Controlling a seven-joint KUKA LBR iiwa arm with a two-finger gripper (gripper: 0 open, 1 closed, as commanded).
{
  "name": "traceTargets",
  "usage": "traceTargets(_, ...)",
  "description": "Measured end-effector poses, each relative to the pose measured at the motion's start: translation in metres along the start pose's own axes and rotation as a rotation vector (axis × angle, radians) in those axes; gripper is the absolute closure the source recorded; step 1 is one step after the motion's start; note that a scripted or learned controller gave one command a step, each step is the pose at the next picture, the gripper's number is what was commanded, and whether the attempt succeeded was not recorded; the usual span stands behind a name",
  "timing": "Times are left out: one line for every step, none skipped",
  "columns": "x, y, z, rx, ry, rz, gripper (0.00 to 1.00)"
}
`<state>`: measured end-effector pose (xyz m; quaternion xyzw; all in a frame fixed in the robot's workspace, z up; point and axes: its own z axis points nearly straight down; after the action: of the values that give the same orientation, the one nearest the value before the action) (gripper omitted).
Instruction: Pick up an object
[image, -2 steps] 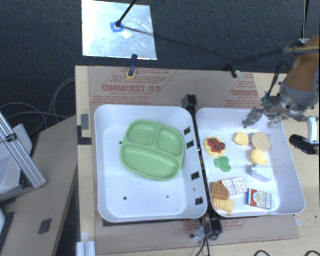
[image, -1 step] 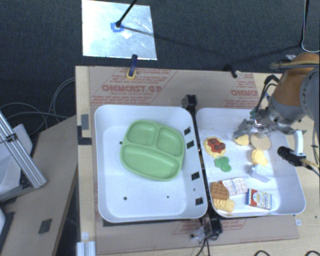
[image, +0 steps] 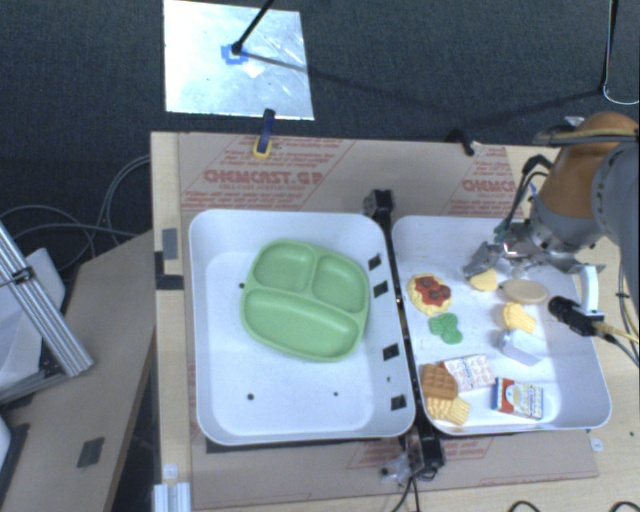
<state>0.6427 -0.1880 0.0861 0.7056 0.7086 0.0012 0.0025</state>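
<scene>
The gripper (image: 487, 256) hangs low over the upper part of the right bin (image: 600, 385), reaching in from the right, and whether it is spread or pressed together cannot be told at this size. Nothing visibly sits in it. The nearest candidate for picking is a small yellow piece (image: 484, 281), just below the gripper and almost touching it; its long axis seems to run roughly across the bin, though it is too small to be sure. A tan oval piece (image: 525, 291) lies just to the gripper's lower right, with another yellow lump (image: 518, 318) beyond it. Farther from the gripper, toward the bin's near edge, are a red-topped round toy (image: 430, 292), a green piece (image: 444, 326), a waffle-like piece (image: 439, 382), and a small carton (image: 517, 398) (all well apart from the gripper). The left bin (image: 215, 330), well to the gripper's left, holds a green divided plate (image: 305, 298). A short descent onto the yellow piece looks like the likeliest move.
</scene>
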Motion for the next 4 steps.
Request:
traceTargets(0.0, 0.001, -0.011, -0.002, 0.0, 0.0, 1.0)
traceTargets(-0.005, 0.002, -0.076, -0.004, -0.001, 0.002, 1.0)
traceTargets(-0.012, 0.011, -0.129, -0.003, -0.001, 0.0, 1.0)
traceTargets(-0.012, 0.012, -0.14, 0.0, 0.001, 0.0, 1.0)
